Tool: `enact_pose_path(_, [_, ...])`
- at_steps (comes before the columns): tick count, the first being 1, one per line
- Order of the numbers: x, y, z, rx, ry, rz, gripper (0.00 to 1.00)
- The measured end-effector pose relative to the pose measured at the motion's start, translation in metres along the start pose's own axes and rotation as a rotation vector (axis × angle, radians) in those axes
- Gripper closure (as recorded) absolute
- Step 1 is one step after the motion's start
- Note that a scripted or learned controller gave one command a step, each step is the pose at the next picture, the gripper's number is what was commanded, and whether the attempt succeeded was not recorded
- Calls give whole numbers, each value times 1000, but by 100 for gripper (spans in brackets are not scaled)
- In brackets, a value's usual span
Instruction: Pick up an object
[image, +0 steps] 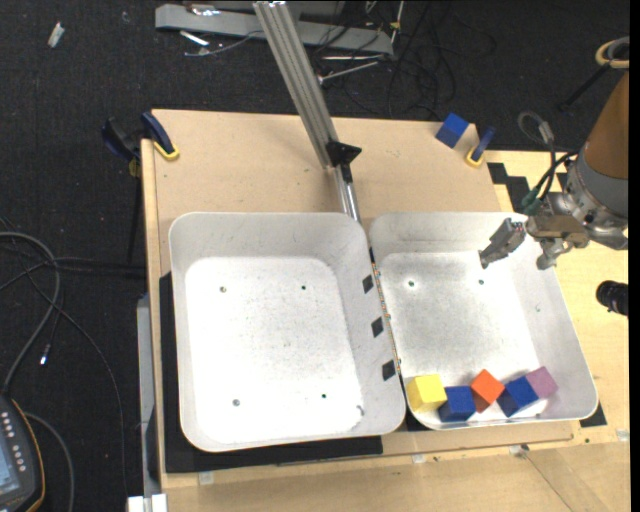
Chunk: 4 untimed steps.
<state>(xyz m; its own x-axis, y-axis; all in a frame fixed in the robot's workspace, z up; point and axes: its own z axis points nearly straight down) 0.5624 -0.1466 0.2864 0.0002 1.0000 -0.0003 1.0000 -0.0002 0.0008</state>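
Tan wooden counter (260, 165); spread, empty claw (522, 246) hovers at 2 o'clock. Approach step: next descend toward small orange cube (487, 386) at 5.

1. Two white bins: one left of centre (265, 320), one right of centre (560, 310).
2. Five blocks, lower right: one yellow (427, 390), two blue (459, 402) (518, 394), one orange (487, 387), one purple (541, 381).
3. One more blue block (452, 128), upper right.

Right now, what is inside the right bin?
Five blocks crowd the right bin's near edge: yellow block, blue block, orange block, second blue block, purple block. Anything beneath them is hidden.
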Motion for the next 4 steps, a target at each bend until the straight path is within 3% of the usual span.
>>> enact_pose_path(1, [61, 20, 96, 8, 3, -8, 0])
enact_pose_path(2, [48, -9, 91, 3, 0, 2, 0])
enact_pose_path(3, [27, 70, 196, 1, -2, -3, 0])
enact_pose_path(4, [27, 70, 180, -3, -2, -5, 100])
